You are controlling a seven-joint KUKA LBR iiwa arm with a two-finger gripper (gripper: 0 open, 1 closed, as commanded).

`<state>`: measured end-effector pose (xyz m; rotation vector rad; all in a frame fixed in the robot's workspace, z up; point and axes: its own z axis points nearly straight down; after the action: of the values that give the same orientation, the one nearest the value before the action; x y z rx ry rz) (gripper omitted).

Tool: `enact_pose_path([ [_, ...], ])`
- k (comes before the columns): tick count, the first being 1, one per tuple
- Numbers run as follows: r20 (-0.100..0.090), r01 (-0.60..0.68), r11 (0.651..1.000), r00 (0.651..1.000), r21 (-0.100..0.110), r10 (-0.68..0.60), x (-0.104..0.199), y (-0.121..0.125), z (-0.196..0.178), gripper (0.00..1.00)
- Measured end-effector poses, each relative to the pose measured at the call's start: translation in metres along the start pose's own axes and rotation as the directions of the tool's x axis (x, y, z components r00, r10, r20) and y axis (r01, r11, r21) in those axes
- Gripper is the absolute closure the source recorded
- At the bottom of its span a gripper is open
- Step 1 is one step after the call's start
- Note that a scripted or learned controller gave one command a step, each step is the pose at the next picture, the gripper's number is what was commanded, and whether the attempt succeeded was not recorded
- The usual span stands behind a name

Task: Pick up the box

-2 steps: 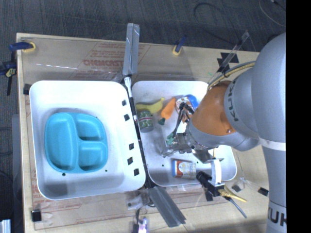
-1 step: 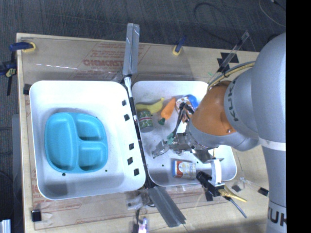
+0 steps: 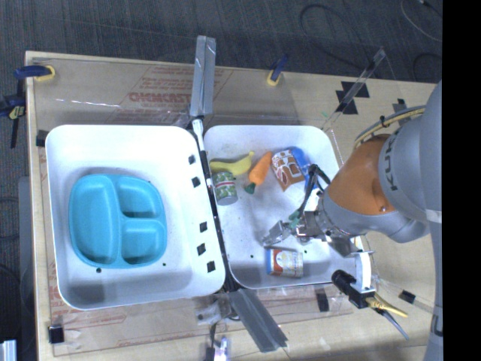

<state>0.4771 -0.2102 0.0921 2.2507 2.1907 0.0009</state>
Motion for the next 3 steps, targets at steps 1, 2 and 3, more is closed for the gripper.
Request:
enact_pose_path([
  [1, -0.001, 0.007, 1.000, 1.000, 0.003, -0.007, 0.069, 0.018, 0.001, 0.00],
  [2, -0.002, 0.093, 0.996, 0.996, 0.003, -0.093, 0.005, -0.001, 0.000, 0.00],
  [3, -0.003, 0.098, 0.995, 0.995, 0.003, -0.098, 0.006, 0.000, -0.009, 1.00],
])
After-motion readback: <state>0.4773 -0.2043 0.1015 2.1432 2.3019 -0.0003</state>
